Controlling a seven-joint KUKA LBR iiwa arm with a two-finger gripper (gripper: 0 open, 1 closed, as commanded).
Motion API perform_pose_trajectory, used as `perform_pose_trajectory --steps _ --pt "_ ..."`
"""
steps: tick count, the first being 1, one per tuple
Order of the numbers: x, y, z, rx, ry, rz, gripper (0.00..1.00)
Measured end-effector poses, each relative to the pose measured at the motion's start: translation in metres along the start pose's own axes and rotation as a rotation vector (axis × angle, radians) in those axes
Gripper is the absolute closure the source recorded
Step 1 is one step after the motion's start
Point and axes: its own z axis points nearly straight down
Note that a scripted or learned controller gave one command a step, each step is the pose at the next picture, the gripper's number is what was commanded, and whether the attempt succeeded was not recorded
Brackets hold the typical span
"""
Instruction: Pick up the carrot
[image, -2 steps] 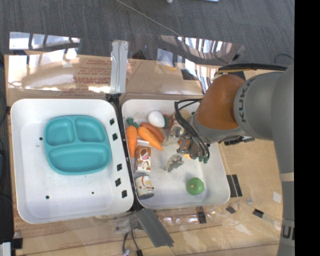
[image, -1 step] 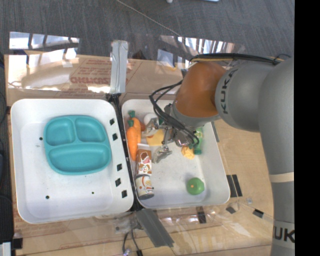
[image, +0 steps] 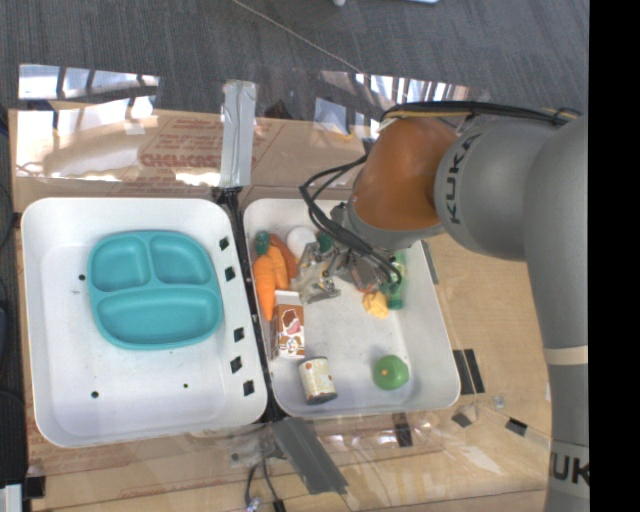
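Green apple (image: 391, 372) and small can (image: 317, 380) nearest, at five and seven o'clock in right bin (image: 440, 345). Brown carton (image: 288, 330) just beyond. Orange carrot (image: 265, 282) at nine o'clock against left wall, untouched. Gripper (image: 322, 272) just right of it, state unclear. Teal divided plate (image: 153, 288) in left bin (image: 50, 330).

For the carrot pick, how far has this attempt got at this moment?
Done: the arm has reached into the right bin, with its gripper low beside the carrot. In hand: nothing visibly; the carrot lies on the bin floor along the left wall, next to a small carton. Left: closing on the carrot and lifting it. The can and green fruit sit apart, nearer the front.
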Motion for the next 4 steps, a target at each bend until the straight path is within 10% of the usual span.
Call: perform_pose_trajectory --steps 1,2,4 --pt "-0.005 -0.051 -0.125 0.006 -0.004 -0.224 1.0" --pt "0.03 -0.08 -0.121 -0.002 0.005 -0.369 1.0" --pt "-0.024 -0.066 -0.132 -0.001 0.001 -0.421 1.0"
